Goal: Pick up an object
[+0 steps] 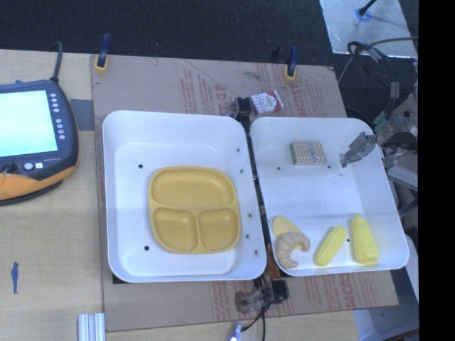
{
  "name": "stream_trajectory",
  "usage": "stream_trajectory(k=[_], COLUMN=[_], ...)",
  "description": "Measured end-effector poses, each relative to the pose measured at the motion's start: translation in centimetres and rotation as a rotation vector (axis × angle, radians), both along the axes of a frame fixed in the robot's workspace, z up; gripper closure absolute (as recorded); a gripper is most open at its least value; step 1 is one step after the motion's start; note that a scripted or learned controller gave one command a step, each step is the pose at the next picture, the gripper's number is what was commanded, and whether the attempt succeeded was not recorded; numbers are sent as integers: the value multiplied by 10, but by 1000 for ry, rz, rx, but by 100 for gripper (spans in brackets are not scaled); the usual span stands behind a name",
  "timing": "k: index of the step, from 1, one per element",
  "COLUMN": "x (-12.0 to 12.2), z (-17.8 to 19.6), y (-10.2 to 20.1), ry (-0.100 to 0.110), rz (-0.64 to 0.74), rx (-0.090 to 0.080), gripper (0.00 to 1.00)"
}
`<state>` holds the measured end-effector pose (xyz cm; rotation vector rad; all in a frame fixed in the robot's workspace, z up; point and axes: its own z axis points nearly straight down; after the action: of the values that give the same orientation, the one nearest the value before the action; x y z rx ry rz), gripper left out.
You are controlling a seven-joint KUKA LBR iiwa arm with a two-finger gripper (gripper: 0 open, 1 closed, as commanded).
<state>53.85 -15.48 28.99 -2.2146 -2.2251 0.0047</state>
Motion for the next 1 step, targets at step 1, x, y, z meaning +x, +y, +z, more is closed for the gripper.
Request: stream_trajectory(k=[1], x=[49], z=[-161], y=[5], ry=[3], rz=[2], rx=[-1], gripper=[0])
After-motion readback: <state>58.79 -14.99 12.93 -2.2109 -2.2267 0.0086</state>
